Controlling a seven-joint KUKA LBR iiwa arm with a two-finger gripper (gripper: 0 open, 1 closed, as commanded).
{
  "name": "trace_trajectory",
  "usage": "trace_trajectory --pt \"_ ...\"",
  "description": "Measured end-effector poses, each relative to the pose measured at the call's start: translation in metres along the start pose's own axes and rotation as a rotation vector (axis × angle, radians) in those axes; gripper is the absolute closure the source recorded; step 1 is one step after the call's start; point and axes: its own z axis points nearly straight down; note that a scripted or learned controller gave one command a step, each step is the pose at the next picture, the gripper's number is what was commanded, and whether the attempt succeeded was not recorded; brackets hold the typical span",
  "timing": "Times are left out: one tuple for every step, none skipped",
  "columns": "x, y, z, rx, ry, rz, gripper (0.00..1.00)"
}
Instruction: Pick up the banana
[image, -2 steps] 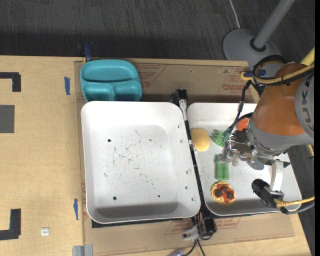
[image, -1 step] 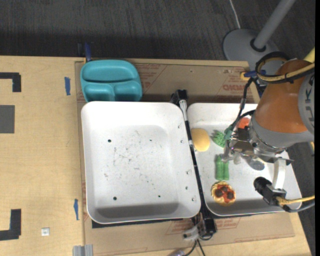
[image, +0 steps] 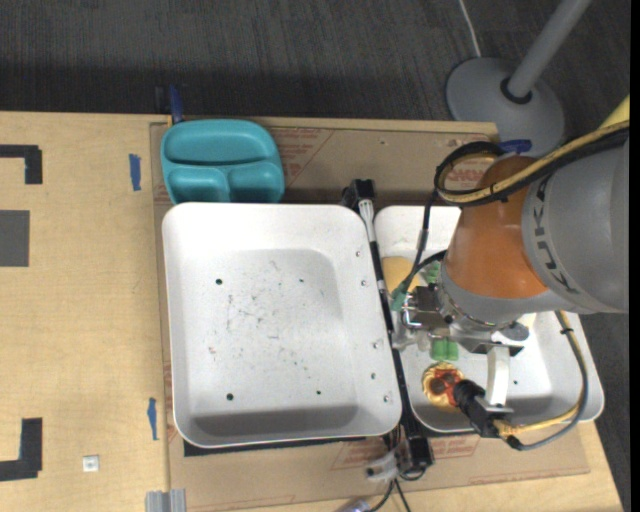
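While one arm (image: 530, 240) covers the right bin (image: 560, 385), two white bins, one banana (image: 397, 270), hand grip unclear

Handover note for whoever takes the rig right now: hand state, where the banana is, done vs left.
Hand: low inside the right bin, mostly hidden under the arm's wrist; nothing seen held.
Banana: a pale yellow shape at the right bin's near-left part, just beside the divider, partly covered by the arm; probably it, but little shows.
Other items in that bin: a green piece and a red-yellow item below the hand.
Left bin and teal tray play no part.
Done: arm is over the right bin.
Left: grasp and lift the banana.
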Motion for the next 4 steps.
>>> trace_trajectory --pt "0.000 0.001 -0.010 -0.003 0.000 0.000 1.00" --pt "0.000 0.002 -0.020 -0.005 0.000 -0.001 1.00" --pt "0.073 -0.002 0.037 0.001 0.000 0.085 1.00" --pt "0.164 -0.018 0.098 -0.004 0.003 -0.006 1.00"
